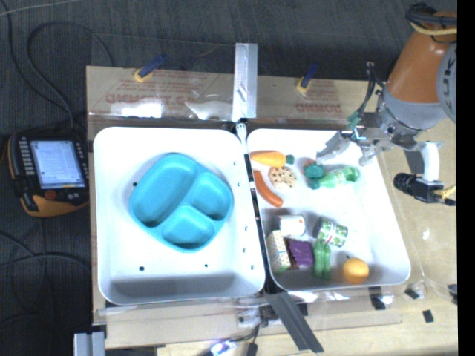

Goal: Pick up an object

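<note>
Camera view, right bin (393, 232): gripper (349, 148) up by the far edge, fingers spread open, nothing between them. Green bottle (335, 176) lying just below, teal lump (315, 172) touching it. Carrot (268, 157), cookie (282, 175), orange (355, 270) scattered around. Blue tray (182, 200) in left bin (119, 273).

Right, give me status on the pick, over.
Gripper open, nothing held, above right bin far end. Green bottle just below it. Teal piece touching the bottle.
</note>
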Robot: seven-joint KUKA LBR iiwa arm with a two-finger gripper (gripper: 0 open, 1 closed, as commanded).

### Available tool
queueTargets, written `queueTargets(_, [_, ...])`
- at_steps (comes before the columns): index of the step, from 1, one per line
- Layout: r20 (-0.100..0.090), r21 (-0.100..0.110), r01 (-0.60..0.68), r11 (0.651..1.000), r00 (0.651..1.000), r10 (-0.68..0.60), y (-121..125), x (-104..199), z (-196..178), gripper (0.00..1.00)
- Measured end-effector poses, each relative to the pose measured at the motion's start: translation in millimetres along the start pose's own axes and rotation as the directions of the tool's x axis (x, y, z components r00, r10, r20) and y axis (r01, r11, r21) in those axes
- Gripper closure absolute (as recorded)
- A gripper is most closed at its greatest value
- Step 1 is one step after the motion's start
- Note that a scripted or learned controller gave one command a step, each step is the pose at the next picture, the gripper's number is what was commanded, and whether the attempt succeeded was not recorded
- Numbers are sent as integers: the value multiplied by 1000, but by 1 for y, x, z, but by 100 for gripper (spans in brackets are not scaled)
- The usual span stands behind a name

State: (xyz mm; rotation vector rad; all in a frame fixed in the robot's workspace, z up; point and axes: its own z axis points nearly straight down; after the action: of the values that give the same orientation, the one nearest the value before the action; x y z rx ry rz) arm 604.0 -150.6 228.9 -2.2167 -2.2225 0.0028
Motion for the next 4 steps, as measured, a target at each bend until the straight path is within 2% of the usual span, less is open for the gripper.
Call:
queueTargets(1, [7, -16, 44, 999, 999, -43, 23, -6, 104, 0])
queueTargets(2, [8, -43, 11, 999, 1000, -11, 38, -16, 125, 0])
queueTargets(3, [6, -28, -11, 1000, 1000, 11, 38, 15, 132, 0])
queueTargets(4, [3, -1, -29, 1000, 1000, 29, -1, -60, 87, 0])
